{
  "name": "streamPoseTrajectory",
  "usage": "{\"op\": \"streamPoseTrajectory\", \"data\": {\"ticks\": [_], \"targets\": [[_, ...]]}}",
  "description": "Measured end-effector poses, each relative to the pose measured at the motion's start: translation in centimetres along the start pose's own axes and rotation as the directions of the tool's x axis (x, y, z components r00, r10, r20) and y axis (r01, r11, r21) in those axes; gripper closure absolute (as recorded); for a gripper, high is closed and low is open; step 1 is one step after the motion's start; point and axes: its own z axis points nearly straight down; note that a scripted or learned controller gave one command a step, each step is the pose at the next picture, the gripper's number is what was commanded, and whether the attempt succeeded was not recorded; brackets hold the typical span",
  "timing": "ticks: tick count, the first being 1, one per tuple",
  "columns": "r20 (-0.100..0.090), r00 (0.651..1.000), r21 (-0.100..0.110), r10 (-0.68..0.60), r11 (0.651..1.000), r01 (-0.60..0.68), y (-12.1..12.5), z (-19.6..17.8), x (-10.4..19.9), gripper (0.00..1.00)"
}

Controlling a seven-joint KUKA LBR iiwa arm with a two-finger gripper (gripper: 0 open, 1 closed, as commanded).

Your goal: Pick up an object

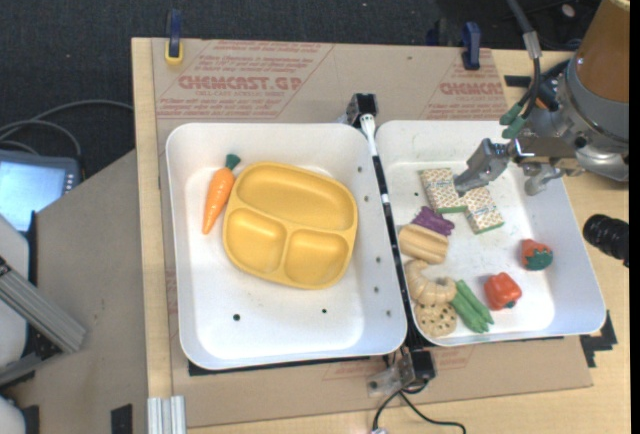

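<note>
Camera view looks down on a worktop [150,252] carrying two shallow white bins side by side. Left bin [190,222] holds a yellow divided plate [290,224] with three compartments, and a toy carrot [217,198] lying just beside the plate's left edge, its green top pointing away from the camera.

Right bin [570,242] holds the loose toy food. Two patterned cracker-like squares [440,188] lie near the bin's far middle, with a purple grape-like piece [433,220] just below them. A tan bread roll [423,243] sits near the divider, a cookie-like piece [433,305] lies toward the near edge, and green pea pods [471,305] rest just beside it. A red pepper [503,290] sits to the right of the pods, and a small red-and-green strawberry-like piece [536,254] lies near the bin's right wall.

From the right the grey arm reaches in, and its claw [481,168] hangs over the cracker squares, slanting down toward them. Whether it is spread or closed cannot be told, and nothing is visibly gripped in it.
</note>
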Motion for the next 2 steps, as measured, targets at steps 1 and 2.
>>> {"op": "streamPoseTrajectory", "data": {"ticks": [1, 2], "targets": [[0.001, 1.0, -0.013, -0.005, 1.0, 0.005, -0.5, -3.4, 0.9, 0.0], [0.0, 1.0, -0.004, -0.004, 1.0, 0.004, -0.6, -1.5, 2.1, 0.0]]}}
